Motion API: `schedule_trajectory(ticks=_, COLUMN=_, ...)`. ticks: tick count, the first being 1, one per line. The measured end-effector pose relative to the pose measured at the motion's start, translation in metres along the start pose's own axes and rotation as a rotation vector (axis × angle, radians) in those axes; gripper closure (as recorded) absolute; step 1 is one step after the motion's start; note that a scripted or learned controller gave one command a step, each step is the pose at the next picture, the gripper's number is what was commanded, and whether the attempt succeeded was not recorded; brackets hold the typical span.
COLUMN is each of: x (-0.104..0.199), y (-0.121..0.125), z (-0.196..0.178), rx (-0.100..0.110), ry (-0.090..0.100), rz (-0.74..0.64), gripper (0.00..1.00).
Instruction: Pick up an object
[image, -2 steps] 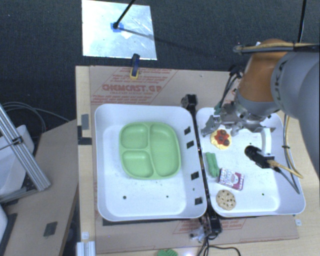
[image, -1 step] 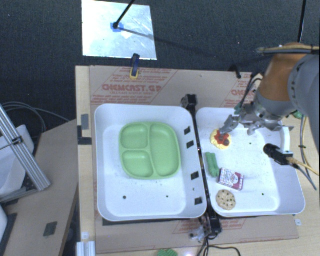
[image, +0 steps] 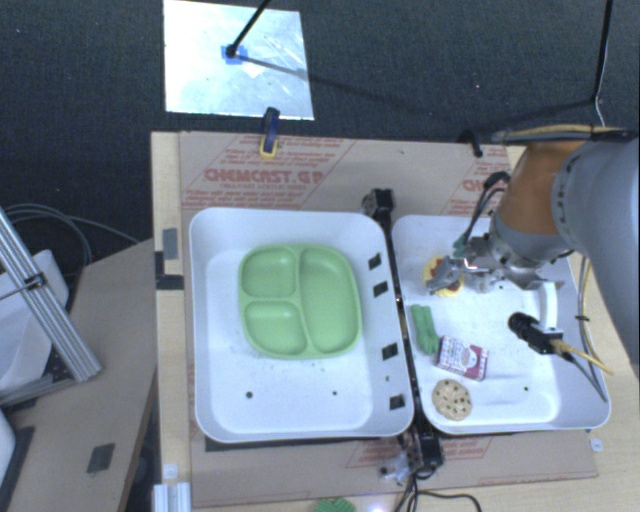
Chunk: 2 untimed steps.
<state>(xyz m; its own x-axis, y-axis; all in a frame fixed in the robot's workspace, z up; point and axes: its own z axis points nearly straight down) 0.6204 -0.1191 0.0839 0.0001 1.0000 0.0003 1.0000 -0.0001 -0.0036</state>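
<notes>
Brown board (image: 260, 175) covers the bench, and two white bins sit on it side by side. A big green plate (image: 300, 300) with three parts lies flat in the left bin (image: 215, 400). The grey arm (image: 590, 200) reaches over the right bin (image: 560, 400). Its gripper (image: 445, 278) is low by the bin's top left part, right at a small yellow thing (image: 449, 290). I cannot tell if the gripper is open or closed. Below it lie a green stick (image: 425, 328), a little red and white box (image: 462, 357) and a round cookie (image: 452, 400).
</notes>
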Motion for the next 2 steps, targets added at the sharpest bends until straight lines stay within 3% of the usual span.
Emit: schedule_trajectory(ticks=2, x=-0.016, y=0.012, z=-0.001, rx=-0.007, ry=0.0, rz=-0.001, gripper=0.0)
